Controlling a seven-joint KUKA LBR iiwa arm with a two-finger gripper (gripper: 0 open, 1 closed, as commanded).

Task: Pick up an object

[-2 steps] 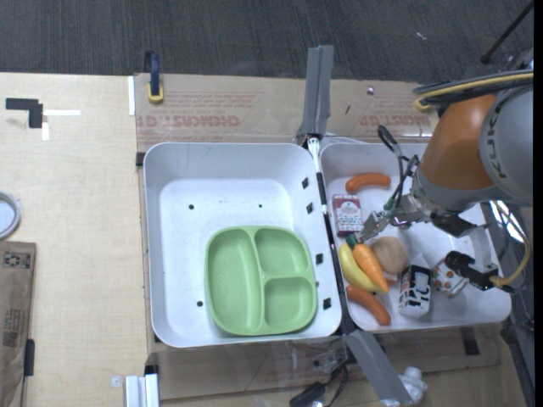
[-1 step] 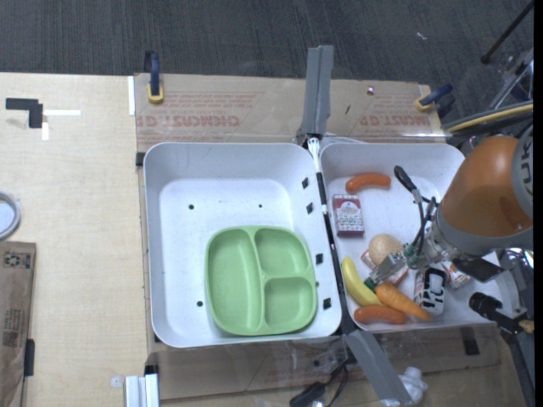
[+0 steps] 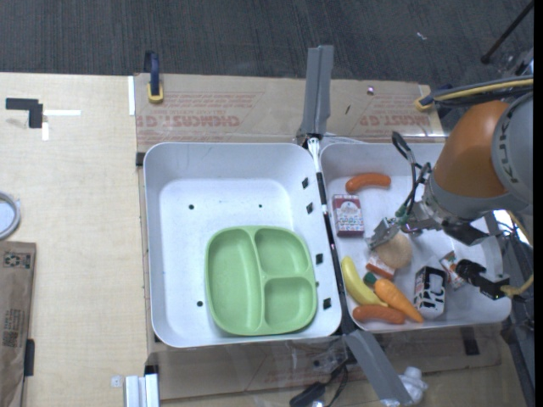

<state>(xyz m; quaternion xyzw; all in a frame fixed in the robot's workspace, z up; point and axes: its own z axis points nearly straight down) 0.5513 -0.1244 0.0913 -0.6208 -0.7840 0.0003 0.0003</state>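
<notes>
My gripper (image 3: 387, 232) hangs low in the right bin (image 3: 475, 312), reaching in from the right. It is just over the upper left edge of a tan round object (image 3: 394, 251); I cannot tell whether they touch. Around it lie an orange sausage (image 3: 367, 181), a small red box (image 3: 347, 214), a yellow banana (image 3: 357, 283), a carrot (image 3: 396, 298), a second orange-red sausage (image 3: 378, 315) and a black-and-white carton (image 3: 430, 292). The arm's orange band (image 3: 475, 147) covers part of the bin's right side.
The left bin (image 3: 170, 227) holds a green divided plate (image 3: 260, 280). A ridge (image 3: 321, 210) separates the two bins. On the bench at the far left lie a roll of tape (image 3: 7, 216) and a brown packet (image 3: 17, 303).
</notes>
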